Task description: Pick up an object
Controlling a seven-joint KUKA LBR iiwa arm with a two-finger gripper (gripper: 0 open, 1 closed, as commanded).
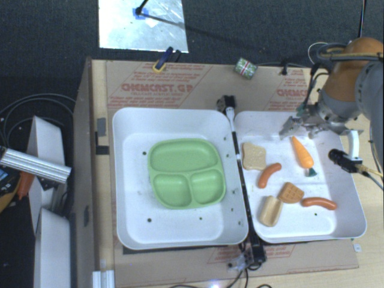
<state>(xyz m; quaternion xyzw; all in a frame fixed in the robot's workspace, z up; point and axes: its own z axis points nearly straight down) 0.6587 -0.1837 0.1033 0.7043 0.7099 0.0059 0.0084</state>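
Note:
The right bin (345,221) holds several toy foods: an orange carrot (302,152), a slice of toast (254,156), an orange sausage (269,174), a waffle piece (291,192), a second sausage (318,203) and a tan bread roll (270,210). My gripper (302,128) hangs over the back of this bin, just above the carrot's blunt end. Its fingers stand spread, and nothing shows between them.
The left bin (129,131) holds a green divided plate (186,173). The bins' shared wall (236,161) runs just left of the toast. Behind the bins on the cardboard lie a small green can (245,68) and a yellow-and-blue clip (164,59).

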